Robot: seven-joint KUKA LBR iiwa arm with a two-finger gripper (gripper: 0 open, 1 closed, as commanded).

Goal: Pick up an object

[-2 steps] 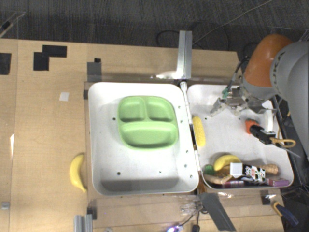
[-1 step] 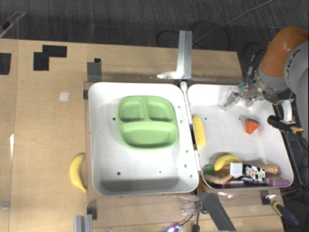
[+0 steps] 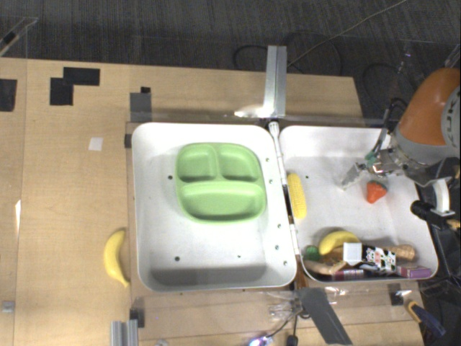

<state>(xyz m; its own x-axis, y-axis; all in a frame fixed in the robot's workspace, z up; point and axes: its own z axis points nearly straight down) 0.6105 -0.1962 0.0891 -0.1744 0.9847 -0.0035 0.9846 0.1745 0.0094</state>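
Observation:
My gripper (image 3: 364, 174) hangs over the upper right part of the right bin (image 3: 324, 150), on the grey arm with the orange band (image 3: 432, 107). Its fingers look spread, so it is open, and nothing sits between them. A small red toy with a green top (image 3: 375, 192), like a strawberry, lies on the bin floor just below and right of the fingertips. I cannot tell whether it touches them. A yellow corn cob (image 3: 297, 195) rests along the bin's left wall.
A pile fills the right bin's front edge: a banana (image 3: 337, 241), a white cube (image 3: 352, 251), a black-and-white patterned piece (image 3: 378, 256), and a purple marker (image 3: 414, 272). The left bin (image 3: 155, 215) holds a green divided plate (image 3: 218, 180). Another banana (image 3: 115, 256) lies on the bench.

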